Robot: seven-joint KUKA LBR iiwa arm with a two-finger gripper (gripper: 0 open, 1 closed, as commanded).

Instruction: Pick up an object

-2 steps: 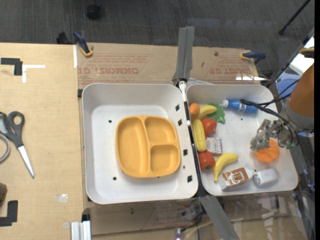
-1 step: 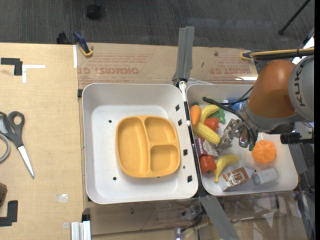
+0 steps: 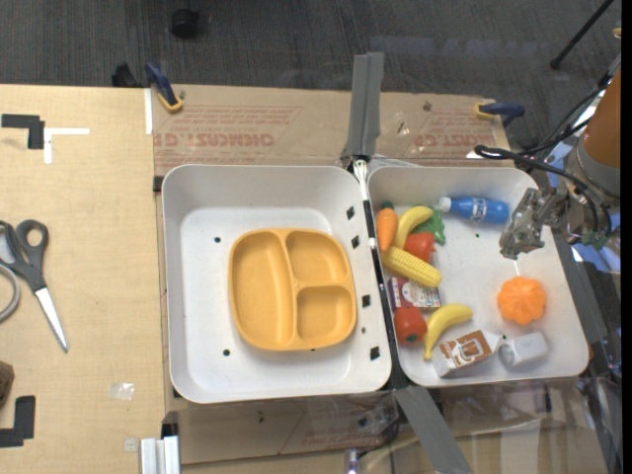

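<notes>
Orange ball: I am seeing an orange ball (image 3: 521,300) lying on the floor of the right bin (image 3: 474,378), toward its right side, free of any grip.
Pincer: the pincer (image 3: 520,231) is hovering just above and behind the orange ball, pointing down over the bin floor; I cannot tell how its tips are set, and nothing is showing between them.
Arm: the arm (image 3: 604,146) is reaching in from beyond the orange ball's right, with dark cables looping beside it.
Grey block: a small grey block (image 3: 523,350) is lying just in front of the orange ball, near the bin's front right corner.
Carton: a small brown and white carton (image 3: 465,352) is lying beside the grey block, front left of the orange ball.
Bananas: one banana (image 3: 444,322) is resting left of the orange ball, and another (image 3: 413,219) is lying further back left.
Corn: a corn cob (image 3: 412,265) is lying well to the left of the orange ball, by a carrot (image 3: 386,229) and a red pepper (image 3: 421,247).
Bottle: a blue and white bottle (image 3: 476,208) is lying behind the orange ball, left of the pincer.
Left bin: the left bin (image 3: 188,265) is sitting far left of the orange ball, holding a yellow divided plate (image 3: 293,289).
Worktop: scissors (image 3: 38,275) are lying on the worktop (image 3: 79,363), well apart from the orange ball.
</notes>
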